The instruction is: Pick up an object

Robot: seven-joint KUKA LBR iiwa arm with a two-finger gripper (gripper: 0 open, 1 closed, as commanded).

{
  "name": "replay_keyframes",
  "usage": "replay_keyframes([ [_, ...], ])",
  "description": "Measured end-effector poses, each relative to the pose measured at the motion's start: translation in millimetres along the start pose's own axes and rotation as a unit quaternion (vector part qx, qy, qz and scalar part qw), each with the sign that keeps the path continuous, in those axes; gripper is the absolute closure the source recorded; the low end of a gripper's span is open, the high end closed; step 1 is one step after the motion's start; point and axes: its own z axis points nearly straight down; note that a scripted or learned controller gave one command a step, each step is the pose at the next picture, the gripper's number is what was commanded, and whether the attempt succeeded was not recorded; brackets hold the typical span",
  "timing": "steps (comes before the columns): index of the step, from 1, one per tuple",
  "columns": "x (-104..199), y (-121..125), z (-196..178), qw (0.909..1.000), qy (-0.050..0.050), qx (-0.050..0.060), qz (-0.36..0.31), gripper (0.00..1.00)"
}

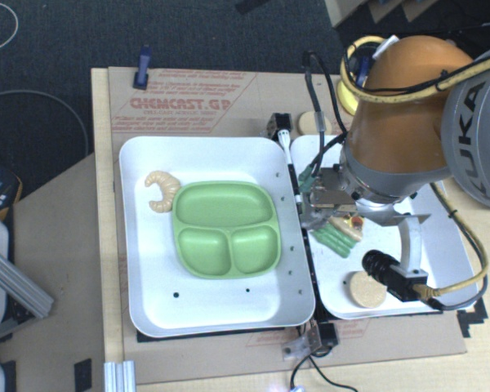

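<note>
Green tray (226, 228) + croissant (162, 189) in left bin (139, 243); arm (404, 117) over right bin (449, 256).

Green tray (225, 237), tan croissant (162, 189)

The pale wooden worktop (106, 219) carries two shallow white plastic bins side by side, the left bin (143, 243) and the right bin (449, 243) touching. A printed brown cardboard sheet (180, 96) lies at the far side, under the left bin.

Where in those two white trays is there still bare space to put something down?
Left bin: bare floor in front of the green divided plate, and behind it right of the croissant. Right bin: crowded; the arm covers much of it, with a green ridged piece and a tan disc beneath.
</note>
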Motion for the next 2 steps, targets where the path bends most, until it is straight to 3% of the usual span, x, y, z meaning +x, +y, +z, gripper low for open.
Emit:
replay_keyframes([
  [1, 25, 1, -2, 1.0, 0.0, -0.005, 0.0, 1.0],
  [2, 14, 1, -120, 0.9999, 0.002, -0.013, 0.001, 1.0],
])
